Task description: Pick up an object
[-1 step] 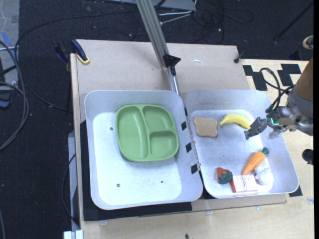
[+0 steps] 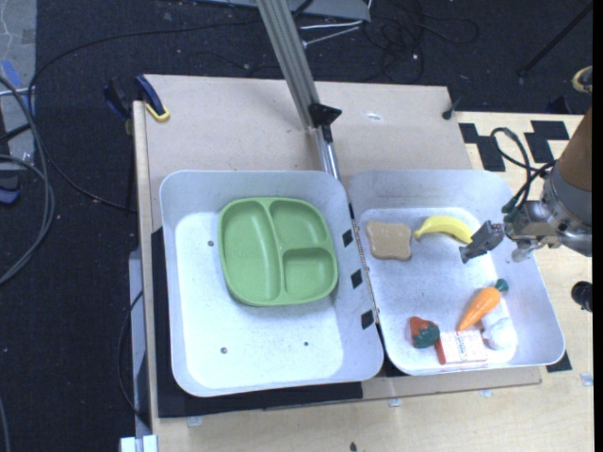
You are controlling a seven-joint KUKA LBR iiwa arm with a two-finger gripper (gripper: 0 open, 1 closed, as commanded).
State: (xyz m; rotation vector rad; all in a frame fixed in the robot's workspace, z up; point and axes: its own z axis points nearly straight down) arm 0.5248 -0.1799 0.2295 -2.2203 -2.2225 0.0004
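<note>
The right bin [image 2: 443, 188] holds several toy foods. A tan bread slice [image 2: 388, 241] lies at its left, with a yellow banana [image 2: 444, 227] just right of it. An orange carrot [image 2: 481, 306] lies lower right, beside a small white object [image 2: 500, 331]. A red-and-white box [image 2: 461, 347] and a red toy with a green top [image 2: 423, 332] sit near the front wall. My gripper [image 2: 490, 242] hangs over the bin's right side, just right of the banana's tip and above the carrot. Nothing shows held in it.
The left bin [image 2: 188, 347] carries a green divided plate [image 2: 279, 250]. A slanted metal pole [image 2: 292, 50] rises behind the bins. The arm [image 2: 575, 186] enters from the right edge. Cables lie on the dark floor around the bench.
</note>
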